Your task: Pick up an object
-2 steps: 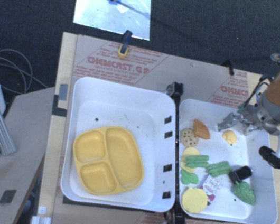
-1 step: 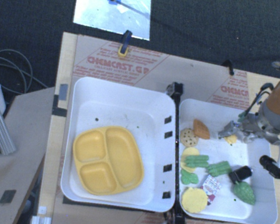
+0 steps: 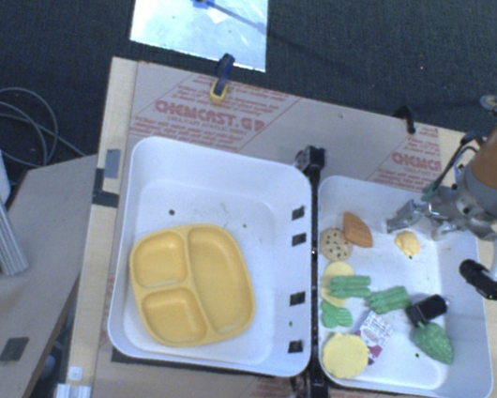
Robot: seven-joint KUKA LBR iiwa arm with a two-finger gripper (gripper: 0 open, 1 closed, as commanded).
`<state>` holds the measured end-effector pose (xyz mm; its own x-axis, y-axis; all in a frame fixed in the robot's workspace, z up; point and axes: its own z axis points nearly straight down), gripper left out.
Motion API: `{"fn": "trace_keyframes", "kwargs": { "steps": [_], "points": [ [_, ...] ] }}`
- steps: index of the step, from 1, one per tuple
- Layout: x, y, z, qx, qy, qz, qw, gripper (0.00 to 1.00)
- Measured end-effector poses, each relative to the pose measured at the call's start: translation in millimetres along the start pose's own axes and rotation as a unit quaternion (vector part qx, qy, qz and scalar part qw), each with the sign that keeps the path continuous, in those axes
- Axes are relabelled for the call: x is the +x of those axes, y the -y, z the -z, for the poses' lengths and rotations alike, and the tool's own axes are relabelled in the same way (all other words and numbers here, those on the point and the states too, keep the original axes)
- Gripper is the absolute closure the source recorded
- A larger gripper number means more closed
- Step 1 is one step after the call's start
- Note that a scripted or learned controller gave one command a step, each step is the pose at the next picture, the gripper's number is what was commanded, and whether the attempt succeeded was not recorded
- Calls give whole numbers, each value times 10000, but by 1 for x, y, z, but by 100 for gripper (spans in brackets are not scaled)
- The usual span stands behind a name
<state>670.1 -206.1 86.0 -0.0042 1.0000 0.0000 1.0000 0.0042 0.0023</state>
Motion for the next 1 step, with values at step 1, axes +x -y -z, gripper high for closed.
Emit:
{"fn": "trace_keyframes", "kwargs": {
  "steps": [1],
  "points": [
    [0,23,-1,9,4,-15,10000,0]
  ]
}}
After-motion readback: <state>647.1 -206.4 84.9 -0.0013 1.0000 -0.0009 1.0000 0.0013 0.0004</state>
